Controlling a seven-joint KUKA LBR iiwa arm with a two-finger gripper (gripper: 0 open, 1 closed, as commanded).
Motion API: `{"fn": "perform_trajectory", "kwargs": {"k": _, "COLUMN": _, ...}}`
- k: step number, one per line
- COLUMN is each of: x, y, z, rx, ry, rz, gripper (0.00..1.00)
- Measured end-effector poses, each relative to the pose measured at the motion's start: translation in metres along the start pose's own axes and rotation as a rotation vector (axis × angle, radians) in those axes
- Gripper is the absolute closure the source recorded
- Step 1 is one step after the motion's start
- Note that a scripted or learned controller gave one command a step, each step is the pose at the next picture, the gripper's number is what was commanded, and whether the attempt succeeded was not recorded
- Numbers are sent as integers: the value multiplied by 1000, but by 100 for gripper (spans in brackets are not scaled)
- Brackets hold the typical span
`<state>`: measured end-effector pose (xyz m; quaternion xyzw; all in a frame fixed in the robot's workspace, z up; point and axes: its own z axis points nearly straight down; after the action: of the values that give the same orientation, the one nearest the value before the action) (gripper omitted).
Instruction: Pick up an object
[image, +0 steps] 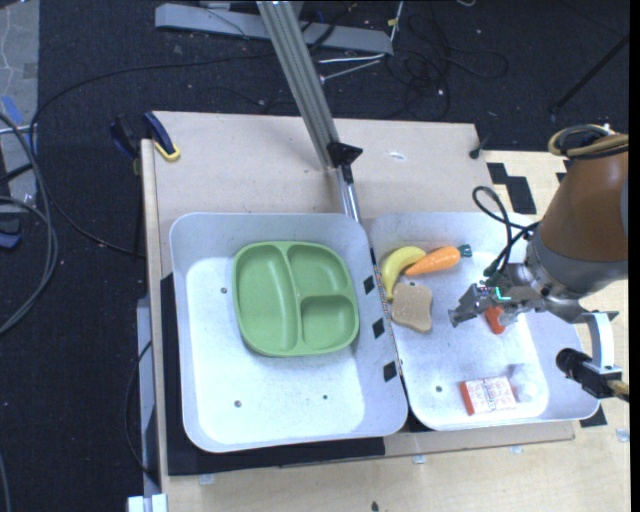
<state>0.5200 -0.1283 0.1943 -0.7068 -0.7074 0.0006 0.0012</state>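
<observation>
My gripper (473, 308) hangs low over the middle of the right bin (540, 400), reaching in from the right. A small red object (496, 321) lies right beside or under it; whether they touch is unclear. To the gripper's left lies a tan slice of bread (412, 307). A yellow banana (398, 264) and an orange carrot (434, 262) rest at the bin's far left. A red and white box (489, 395) lies flat near the bin's front edge.
The left bin (200, 400) holds a green divided plate (296, 298). A metal pole (305, 80) slants up from the back between the bins. The arm's grey body (585, 230) overhangs the right bin's right side.
</observation>
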Motion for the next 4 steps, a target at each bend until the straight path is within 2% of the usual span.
{"fn": "perform_trajectory", "kwargs": {"k": 1, "x": 0, "y": 0, "z": -1, "rx": -2, "ry": 0, "rz": 0, "gripper": 0}}
{"fn": "perform_trajectory", "kwargs": {"k": 3, "x": 3, "y": 0, "z": 97, "rx": 3, "ry": 0, "rz": 2, "gripper": 0}}
{"fn": "perform_trajectory", "kwargs": {"k": 4, "x": 3, "y": 1, "z": 84, "rx": -1, "ry": 0, "rz": 3, "gripper": 100}}
